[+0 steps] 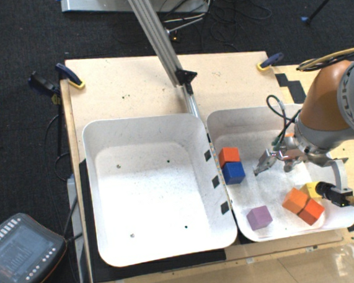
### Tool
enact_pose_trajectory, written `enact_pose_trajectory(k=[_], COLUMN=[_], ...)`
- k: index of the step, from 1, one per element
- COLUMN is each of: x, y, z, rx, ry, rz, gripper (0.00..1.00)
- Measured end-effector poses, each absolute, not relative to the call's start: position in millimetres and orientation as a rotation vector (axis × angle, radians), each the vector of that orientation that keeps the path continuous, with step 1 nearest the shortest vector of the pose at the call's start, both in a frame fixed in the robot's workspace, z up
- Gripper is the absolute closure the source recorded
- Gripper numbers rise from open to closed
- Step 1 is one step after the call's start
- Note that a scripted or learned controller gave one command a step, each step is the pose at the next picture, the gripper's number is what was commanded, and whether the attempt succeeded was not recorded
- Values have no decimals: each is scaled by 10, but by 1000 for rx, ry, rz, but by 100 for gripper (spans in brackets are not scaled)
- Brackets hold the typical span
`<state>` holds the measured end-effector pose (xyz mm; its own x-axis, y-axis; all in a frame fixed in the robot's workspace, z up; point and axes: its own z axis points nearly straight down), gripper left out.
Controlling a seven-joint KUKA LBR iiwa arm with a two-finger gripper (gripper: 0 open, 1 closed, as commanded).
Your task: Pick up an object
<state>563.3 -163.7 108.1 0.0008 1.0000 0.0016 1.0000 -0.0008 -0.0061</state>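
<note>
Gripper over the right bin, nothing between its fingers, blocks lying around it.

The gripper [272, 161] hung spread above the floor of the right bin [249, 117], its two fingers apart and pointing toward the bin's left side; no object sat between them; the nearest candidate appeared to be the blue block [233, 173], just to the gripper's left and touching the orange block [229, 156] stacked behind it; the purple block [259, 217] lay nearer the front wall, below and left of the fingers; a second orange block [303, 205] sat by the front right corner, beside a small yellow piece [310, 189]; a short reach leftward and down looked the likeliest approach; the left bin [95, 136] stood alongside.
</note>
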Motion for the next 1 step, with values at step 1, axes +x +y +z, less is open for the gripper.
enact_pose_trajectory(k=[1], x=[5632], y=[-1631], z=[944], rx=[-2221], ry=[-2220], rz=[2], gripper=[0])
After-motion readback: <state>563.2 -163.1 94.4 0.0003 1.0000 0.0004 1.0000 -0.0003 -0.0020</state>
